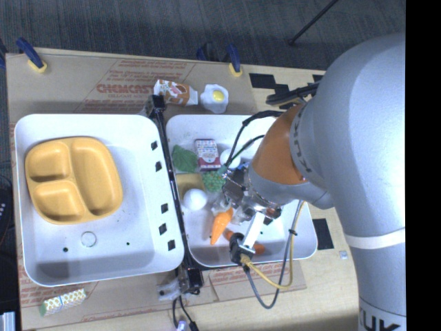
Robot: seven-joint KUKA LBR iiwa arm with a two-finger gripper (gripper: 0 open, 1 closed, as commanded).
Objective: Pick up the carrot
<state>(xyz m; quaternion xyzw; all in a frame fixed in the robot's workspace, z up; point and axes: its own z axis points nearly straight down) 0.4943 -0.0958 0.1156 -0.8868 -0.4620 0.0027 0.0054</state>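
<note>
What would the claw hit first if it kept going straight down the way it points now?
Most likely the carrot: the claw hangs in the right bin with the carrot right against its tip. Depth is hard to judge from above, so it might slip past onto the bin floor beside it.

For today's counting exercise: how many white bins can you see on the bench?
2. The left bin holds a yellow divided tray. The right bin holds the carrot and other toy foods, with the arm over it, so some items there may be hidden.
</note>
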